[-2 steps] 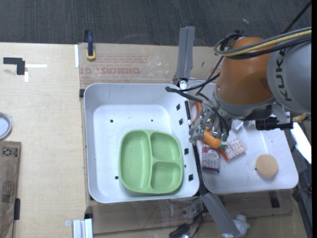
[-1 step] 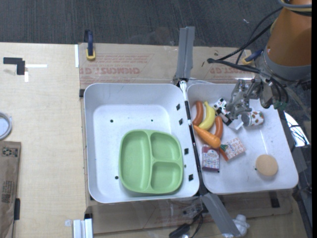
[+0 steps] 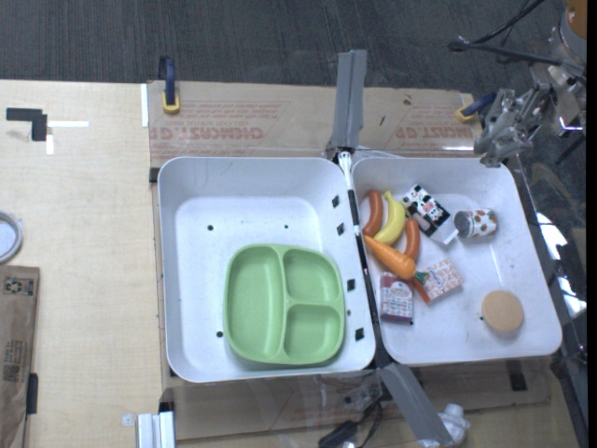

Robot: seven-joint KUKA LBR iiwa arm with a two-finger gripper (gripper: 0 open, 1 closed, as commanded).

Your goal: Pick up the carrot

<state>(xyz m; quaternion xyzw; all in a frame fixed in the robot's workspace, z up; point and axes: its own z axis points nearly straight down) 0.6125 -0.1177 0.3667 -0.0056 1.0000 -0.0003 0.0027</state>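
Observation:
The carrot is orange and tapered. It lies slantwise at the left side of the right bin, close to the divider, with its thick end pointing toward the bin's front. A yellow banana and two reddish sausages crowd it on its far side. The gripper hangs over the bin's back right corner, well away from the carrot and to its upper right, with nothing seen in it.
The right bin also holds a black-and-white toy, a spotted cup, a round tan cookie and two small cartons. A green divided plate sits in the left bin.

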